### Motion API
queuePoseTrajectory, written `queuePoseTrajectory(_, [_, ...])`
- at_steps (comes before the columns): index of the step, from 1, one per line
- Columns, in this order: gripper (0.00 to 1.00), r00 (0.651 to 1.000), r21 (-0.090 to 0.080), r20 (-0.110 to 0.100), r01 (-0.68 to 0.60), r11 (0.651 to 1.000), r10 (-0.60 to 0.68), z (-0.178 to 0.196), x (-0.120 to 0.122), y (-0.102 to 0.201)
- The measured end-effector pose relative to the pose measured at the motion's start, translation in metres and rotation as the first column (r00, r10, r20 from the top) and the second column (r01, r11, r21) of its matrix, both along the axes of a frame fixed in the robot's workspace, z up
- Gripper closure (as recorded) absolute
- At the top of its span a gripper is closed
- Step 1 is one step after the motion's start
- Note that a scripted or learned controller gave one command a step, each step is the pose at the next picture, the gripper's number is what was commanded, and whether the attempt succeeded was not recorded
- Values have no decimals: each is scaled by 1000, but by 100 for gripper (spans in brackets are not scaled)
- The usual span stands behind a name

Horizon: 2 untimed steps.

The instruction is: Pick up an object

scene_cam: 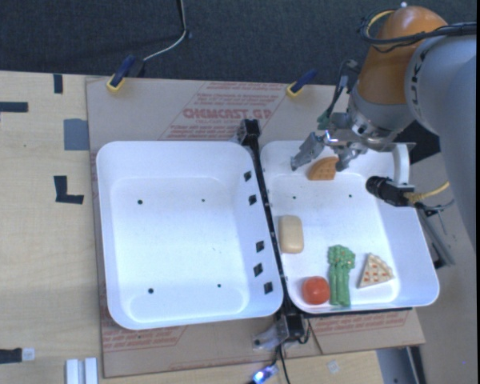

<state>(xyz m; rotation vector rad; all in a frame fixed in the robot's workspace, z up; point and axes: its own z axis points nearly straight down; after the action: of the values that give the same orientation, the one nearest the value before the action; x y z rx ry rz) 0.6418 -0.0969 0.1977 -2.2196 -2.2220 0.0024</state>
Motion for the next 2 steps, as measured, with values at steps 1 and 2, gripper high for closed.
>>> queuePoseTrajectory(1, [0, 1000, -1, 15, -4, 1000, 4, 115, 18, 30])
queuePoseTrajectory(2, [0, 1000, 2, 17, -8, 1000, 8, 263, -25, 93])
